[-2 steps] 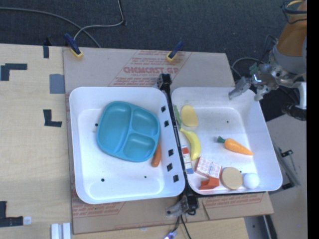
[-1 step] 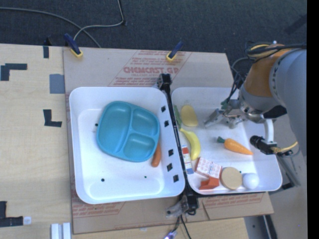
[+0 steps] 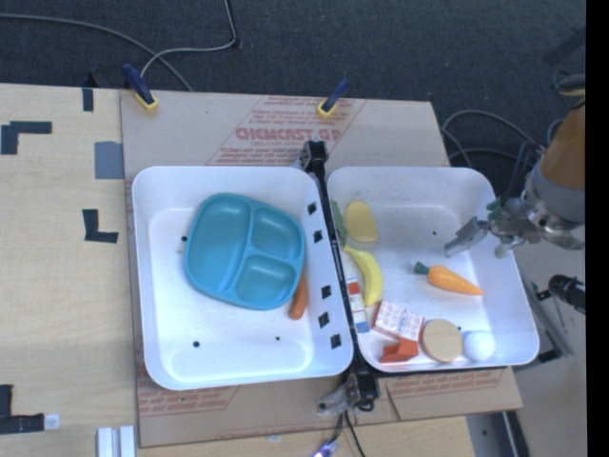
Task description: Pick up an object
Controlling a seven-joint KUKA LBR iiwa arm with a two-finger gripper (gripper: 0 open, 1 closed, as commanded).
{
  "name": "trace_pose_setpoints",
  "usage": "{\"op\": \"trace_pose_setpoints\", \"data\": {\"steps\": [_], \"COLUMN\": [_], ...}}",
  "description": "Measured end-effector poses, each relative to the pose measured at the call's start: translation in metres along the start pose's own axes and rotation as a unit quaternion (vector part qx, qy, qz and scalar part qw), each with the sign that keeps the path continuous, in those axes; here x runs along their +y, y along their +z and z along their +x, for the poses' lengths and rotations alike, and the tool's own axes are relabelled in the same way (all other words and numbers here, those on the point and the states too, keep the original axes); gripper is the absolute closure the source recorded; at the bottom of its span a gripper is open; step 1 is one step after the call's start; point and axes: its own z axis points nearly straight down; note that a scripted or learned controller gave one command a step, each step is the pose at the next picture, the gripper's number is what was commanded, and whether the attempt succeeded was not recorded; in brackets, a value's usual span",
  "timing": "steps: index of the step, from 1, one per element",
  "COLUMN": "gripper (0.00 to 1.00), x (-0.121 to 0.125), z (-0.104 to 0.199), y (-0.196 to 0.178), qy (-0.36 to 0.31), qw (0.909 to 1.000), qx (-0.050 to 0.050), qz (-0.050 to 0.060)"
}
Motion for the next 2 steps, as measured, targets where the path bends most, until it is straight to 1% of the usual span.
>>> {"op": "trace_pose_setpoints", "data": {"steps": [1,2], "gripper": [0.00,0.00], "x": [-0.018,0.040], "z": [0.025,0.057], "y": [0.089,0.101], "qy": [0.000,-0.001], "qw": [1.0000,1.0000], "qx": [-0.005,0.000], "qz": [-0.008,-0.002]}}
